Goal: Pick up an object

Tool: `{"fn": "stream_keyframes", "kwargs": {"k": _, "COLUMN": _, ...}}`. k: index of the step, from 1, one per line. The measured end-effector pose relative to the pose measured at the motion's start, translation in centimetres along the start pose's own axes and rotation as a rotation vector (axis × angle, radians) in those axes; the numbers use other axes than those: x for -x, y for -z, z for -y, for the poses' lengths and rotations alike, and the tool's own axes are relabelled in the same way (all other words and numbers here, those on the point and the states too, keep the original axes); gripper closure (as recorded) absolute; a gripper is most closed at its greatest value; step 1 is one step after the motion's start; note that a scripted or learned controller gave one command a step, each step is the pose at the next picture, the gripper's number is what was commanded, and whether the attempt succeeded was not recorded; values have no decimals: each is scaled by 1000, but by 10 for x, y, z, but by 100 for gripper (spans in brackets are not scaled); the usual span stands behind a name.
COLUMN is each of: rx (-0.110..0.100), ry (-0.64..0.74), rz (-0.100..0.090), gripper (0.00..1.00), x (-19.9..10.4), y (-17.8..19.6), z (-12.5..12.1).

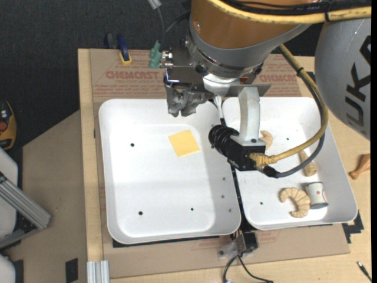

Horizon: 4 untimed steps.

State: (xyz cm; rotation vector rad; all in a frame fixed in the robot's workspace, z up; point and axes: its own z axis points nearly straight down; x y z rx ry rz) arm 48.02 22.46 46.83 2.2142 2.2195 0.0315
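the hand (pixel 181 104) hangs over the left bin's (pixel 118 158) far edge; whether it is apart or together cannot be told. a yellow square (pixel 184 143) lies in that bin, just below the hand.

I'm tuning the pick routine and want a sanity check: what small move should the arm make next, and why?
Probably shift the gripper toward the yellow square and descend. The gripper hovers over the left bin near its far edge, and the square lies flat just nearer the camera, alone in that bin.
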Motion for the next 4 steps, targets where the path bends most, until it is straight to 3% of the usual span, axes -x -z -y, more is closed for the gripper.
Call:
{"fn": "stream_keyframes", "kwargs": {"k": 1, "rx": -32, "ry": -4, "rz": 16, "gripper": 100, "x": 1, "y": -118, "z": 5}}
{"fn": "stream_keyframes", "kwargs": {"k": 2, "rx": -25, "ry": -4, "rz": 12, "gripper": 100, "x": 2, "y": -159, "z": 5}}
{"fn": "stream_keyframes", "kwargs": {"k": 3, "rx": -2, "ry": 0, "rz": 1, "gripper": 100, "x": 0, "y": -17, "z": 0}}
{"fn": "stream_keyframes", "kwargs": {"k": 4, "rx": -34, "ry": -4, "rz": 17, "gripper": 100, "x": 2, "y": -159, "z": 6}}
